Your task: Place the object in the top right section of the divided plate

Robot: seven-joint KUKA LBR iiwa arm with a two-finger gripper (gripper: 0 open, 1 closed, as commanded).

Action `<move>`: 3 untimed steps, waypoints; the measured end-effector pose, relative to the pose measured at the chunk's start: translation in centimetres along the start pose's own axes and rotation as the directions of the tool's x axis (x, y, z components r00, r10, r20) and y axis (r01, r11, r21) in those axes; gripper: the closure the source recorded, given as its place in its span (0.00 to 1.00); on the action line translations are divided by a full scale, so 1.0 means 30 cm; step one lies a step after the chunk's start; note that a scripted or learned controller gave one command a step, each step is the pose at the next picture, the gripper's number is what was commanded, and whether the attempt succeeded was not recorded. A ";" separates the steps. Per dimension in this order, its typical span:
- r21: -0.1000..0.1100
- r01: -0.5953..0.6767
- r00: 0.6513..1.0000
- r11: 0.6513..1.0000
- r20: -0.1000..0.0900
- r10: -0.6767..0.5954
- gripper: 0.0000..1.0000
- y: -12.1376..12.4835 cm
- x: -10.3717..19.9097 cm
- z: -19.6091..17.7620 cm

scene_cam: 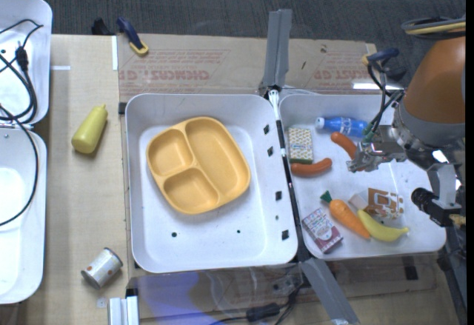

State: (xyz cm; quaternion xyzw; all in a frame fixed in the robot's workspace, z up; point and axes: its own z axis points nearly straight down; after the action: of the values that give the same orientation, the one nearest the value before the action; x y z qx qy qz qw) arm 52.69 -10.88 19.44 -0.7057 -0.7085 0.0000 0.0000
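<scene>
Gripper point(363, 161) over right bin point(437, 242), jaw state unclear, cannot tell. Sausage point(312, 166) just left of jaws; divided plate point(198, 164) far left, w/ nothing in it.

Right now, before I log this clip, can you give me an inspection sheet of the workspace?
Surface: two shallow white bins side by side, left bin and right bin, on a cardboard-covered bench.
Job's things: yellow divided plate in the left bin, nothing in its sections.
Clutter: right bin holds a water bottle, a green box, two sausages, a carrot, a banana and a small carton. On the bench, a mustard bottle and a can.
Grippers: claw above the right bin, no object visibly between its fingers.
Cables: black cables far left.
Surroundings: dark floor.
</scene>
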 end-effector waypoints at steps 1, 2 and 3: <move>0.002 0.026 1.000 1.000 0.001 -0.026 1.00 0.033 0.334 0.010; 0.001 0.025 1.000 1.000 0.001 -0.025 0.00 0.033 0.333 0.010; 0.003 0.026 1.000 1.000 0.002 -0.026 1.00 0.034 0.330 -0.017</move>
State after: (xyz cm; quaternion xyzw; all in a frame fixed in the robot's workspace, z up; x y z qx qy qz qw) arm 53.68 -0.97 19.94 -0.6965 -0.7176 0.0018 0.0005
